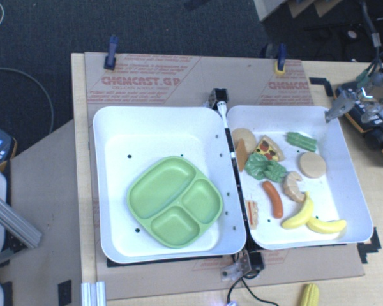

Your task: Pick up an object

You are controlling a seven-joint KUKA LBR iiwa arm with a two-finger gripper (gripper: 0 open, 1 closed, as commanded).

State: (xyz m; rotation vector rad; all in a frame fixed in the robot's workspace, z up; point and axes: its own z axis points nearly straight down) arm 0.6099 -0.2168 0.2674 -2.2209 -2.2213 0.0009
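Banana (313,218) lies crosswise in the right bin (351,171) — tips curling up; jaws' state unclear.

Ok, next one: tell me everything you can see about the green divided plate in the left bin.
The green divided plate is pale green and looks like smooth matte plastic, with rounded corners and three compartments: one large and two smaller. All three hold nothing. It lies flat and right way up on the floor of the left bin, turned at an angle to the bin's walls, toward the near right part. Nothing touches it except the bin floor.
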